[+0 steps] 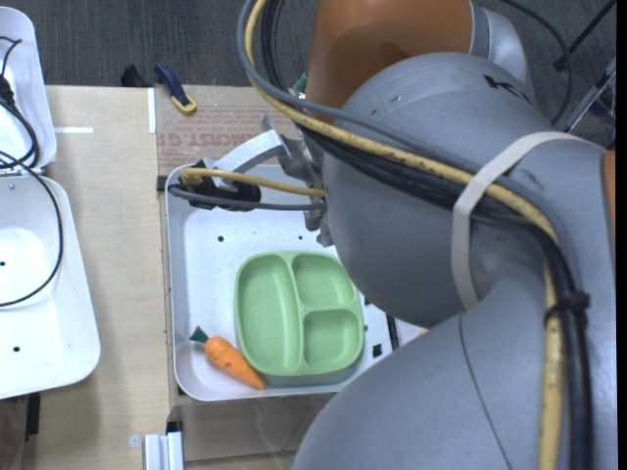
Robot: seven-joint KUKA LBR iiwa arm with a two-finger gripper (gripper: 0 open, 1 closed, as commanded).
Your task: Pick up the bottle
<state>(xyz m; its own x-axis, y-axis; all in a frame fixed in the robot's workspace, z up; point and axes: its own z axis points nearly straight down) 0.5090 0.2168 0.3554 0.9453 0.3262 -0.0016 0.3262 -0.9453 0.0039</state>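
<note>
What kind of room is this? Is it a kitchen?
Probably a robot lab, not a kitchen. A big grey robot arm with cables leans over a white bin holding a green divided plate and a toy carrot.

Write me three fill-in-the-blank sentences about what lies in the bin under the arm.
1. The divided plate in the bin is coloured ____.
2. The plate has ____ compartments.
3. The toy carrot lies by the plate's lower ____ corner in the camera view.

Missing words: green; three; left
</note>
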